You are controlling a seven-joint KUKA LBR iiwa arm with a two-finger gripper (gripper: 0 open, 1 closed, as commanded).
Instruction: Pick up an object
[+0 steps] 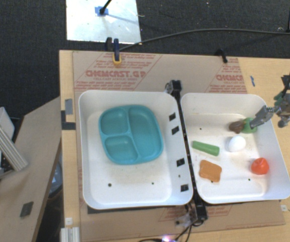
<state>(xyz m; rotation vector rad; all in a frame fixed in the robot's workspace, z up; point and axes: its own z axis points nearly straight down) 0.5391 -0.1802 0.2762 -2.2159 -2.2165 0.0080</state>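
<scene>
Beside the right bin (273, 185) lies the left bin (92, 185), holding 1 teal tray (130, 134). Our gripper (253, 123) reaches over the right bin's far side at a brown object (235, 127); whether it grasps, we cannot tell. Nearer us: green piece (206, 147), orange piece (210, 171), white ball (236, 143), red fruit (259, 166).

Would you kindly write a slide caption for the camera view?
Gripper reaches into the right bin at a brown-green item; a teal tray lies in the left bin.
</scene>
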